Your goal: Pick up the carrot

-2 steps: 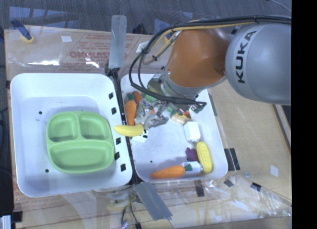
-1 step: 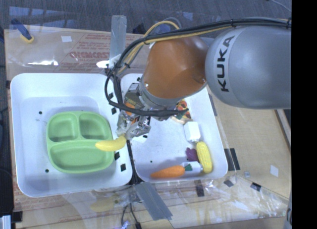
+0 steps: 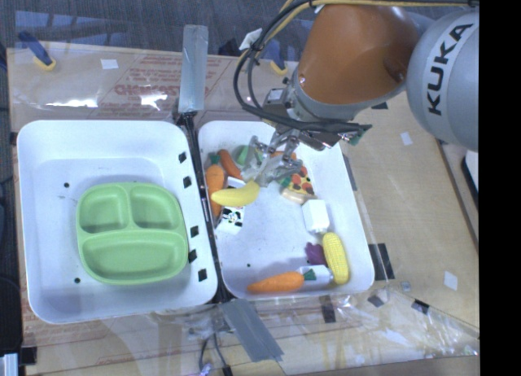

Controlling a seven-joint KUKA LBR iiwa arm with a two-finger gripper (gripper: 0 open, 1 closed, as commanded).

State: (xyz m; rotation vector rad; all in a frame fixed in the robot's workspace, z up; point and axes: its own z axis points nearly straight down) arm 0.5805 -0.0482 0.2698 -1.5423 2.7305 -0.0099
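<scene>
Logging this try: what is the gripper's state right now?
Two-finger metal gripper: over the right white bin; state cannot be told.

Finger state of the end effector indeterminate: wrist housing overhangs it. Small items beneath it, at the right bin's far end, partly covered and not identifiable. Arm cropped at right edge.

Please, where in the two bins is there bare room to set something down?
Right bin: a bare patch between banana, white block and lower carrot. Left bin: bare floor around the green tray. Crowded: the right bin's top, under the hand.
</scene>
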